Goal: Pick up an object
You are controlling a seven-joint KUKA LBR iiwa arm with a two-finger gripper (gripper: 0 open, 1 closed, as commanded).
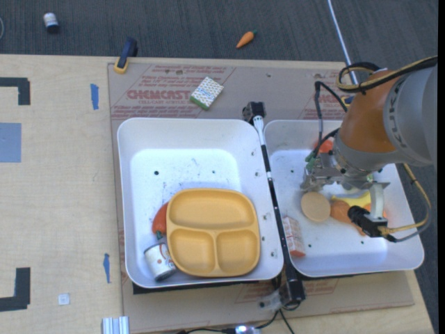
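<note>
A: What is seen nearest?
B: A smooth yellow three-compartment plastic plate (213, 230) is laid in the left white bin (132, 179), over a small printed can (159, 259).
A: And farther?
B: A round tan disc (315, 206) is seen in the right white bin (403, 256), just below the hand (327, 179); its opening cannot be told.

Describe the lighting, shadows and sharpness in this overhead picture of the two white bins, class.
Camera view: even lighting overall; the left bin floor glows bright, nearly washed out, above the yellow divided tray. The arm throws a soft shadow on the right bin floor near the round tan disc. Focus is fair, though small items around the tool blur together.
</note>
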